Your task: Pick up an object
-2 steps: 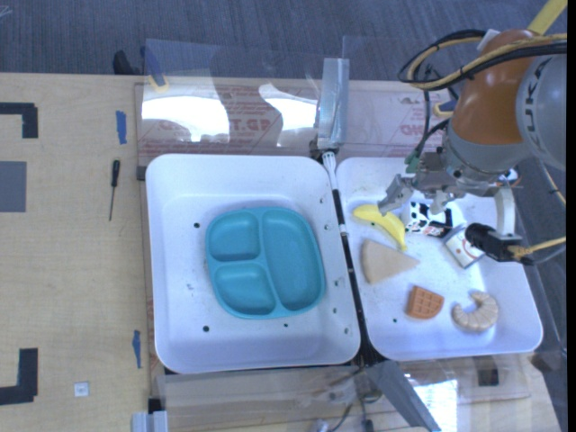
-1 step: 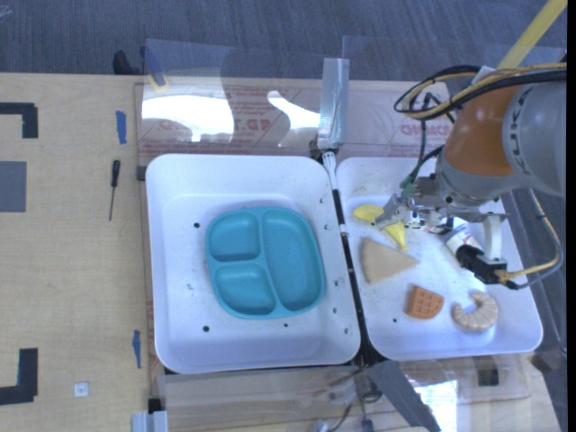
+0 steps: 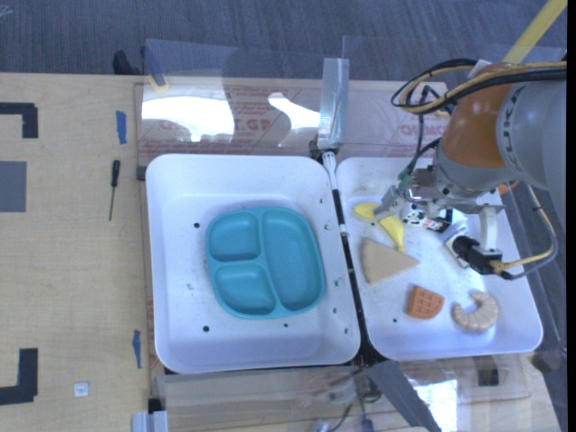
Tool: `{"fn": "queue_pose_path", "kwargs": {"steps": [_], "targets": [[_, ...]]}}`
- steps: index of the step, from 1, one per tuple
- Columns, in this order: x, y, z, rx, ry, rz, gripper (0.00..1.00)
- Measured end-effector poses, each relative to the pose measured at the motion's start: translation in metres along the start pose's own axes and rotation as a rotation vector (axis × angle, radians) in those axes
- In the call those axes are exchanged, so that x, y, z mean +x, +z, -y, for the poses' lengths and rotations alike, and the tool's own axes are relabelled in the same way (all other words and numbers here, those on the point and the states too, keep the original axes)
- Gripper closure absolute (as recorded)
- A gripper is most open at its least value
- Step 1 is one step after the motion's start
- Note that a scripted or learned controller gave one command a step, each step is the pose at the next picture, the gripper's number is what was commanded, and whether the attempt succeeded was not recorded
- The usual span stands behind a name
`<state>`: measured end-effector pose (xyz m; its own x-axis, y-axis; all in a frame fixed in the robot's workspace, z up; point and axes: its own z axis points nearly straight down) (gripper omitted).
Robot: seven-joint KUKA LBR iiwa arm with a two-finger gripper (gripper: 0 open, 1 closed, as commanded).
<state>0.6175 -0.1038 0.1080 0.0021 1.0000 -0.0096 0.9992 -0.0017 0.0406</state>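
Croissant (image 3: 475, 311) nearest; banana (image 3: 389, 229) angled up-left beneath gripper (image 3: 402, 202), whose finger state I cannot tell.

I see four pickable items, all in the right bin (image 3: 526, 336). Yellow banana-shaped piece (image 3: 382, 223) lies flat near the bin's upper left, close under the gripper (image 3: 402, 207); can't tell if they touch. Tan wedge (image 3: 385, 262) lies just below the banana, point toward the right. Orange waffle-textured square (image 3: 424, 302) sits flat below the wedge, apart from it. Pale curled croissant-like piece (image 3: 476, 312) lies right of the waffle, near the bin's lower right corner.
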Motion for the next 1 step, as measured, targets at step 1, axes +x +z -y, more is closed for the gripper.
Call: {"fn": "queue_pose_path", "kwargs": {"steps": [1], "targets": [[0.0034,-0.0002,0.012,-0.007,0.0,0.001,0.0]]}}
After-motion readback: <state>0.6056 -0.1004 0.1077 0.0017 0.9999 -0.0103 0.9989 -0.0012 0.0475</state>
